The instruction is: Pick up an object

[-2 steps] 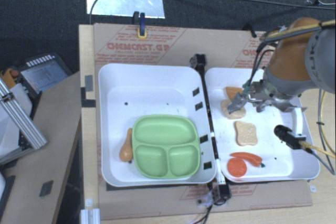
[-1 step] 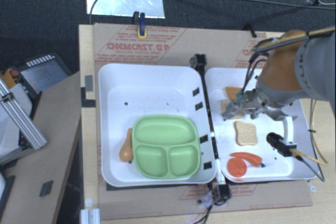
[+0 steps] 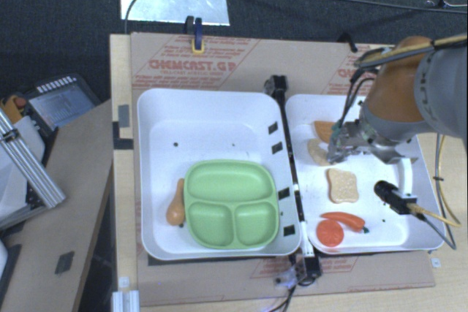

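Gripper (image 3: 335, 150) low in right bin (image 3: 409, 234), over pale food piece (image 3: 317, 152) beside orange piece (image 3: 324, 130); finger state cannot be told. Cardboard (image 3: 241, 58) under bins reads "CHEMCAST GP". Green divided tray (image 3: 230, 202) in left bin (image 3: 157, 157).

End effector (image 3: 338, 150) hides beige food piece (image 3: 317, 152) partly.
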You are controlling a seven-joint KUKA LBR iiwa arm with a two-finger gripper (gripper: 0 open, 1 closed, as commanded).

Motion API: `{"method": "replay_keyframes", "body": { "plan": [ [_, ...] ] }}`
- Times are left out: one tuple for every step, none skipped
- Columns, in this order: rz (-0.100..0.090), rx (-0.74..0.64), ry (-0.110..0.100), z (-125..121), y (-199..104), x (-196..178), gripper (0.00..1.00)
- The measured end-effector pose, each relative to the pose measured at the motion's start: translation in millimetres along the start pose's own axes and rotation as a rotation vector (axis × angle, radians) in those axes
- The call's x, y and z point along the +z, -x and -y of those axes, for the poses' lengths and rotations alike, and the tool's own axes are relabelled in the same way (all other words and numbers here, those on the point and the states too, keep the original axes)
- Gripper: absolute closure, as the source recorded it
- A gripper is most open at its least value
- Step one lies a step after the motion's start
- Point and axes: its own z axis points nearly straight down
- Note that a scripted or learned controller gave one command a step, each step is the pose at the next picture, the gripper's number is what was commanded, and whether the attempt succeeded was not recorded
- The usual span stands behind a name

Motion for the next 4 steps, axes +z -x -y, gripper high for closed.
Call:
{"method": "replay_keyframes", "body": {
  "plan": [
    [0.001, -0.002, 0.006, -1.1, -0.5, -64.8, 1.00],
    [0.001, -0.002, 0.005, -3.1, -0.2, -118.5, 1.00],
    [-0.002, -0.007, 0.000, -14.7, -52.7, -110.0, 1.00],
    [-0.002, -0.008, -0.002, -16.0, -108.6, -97.8, 1.00]
  ]
}}
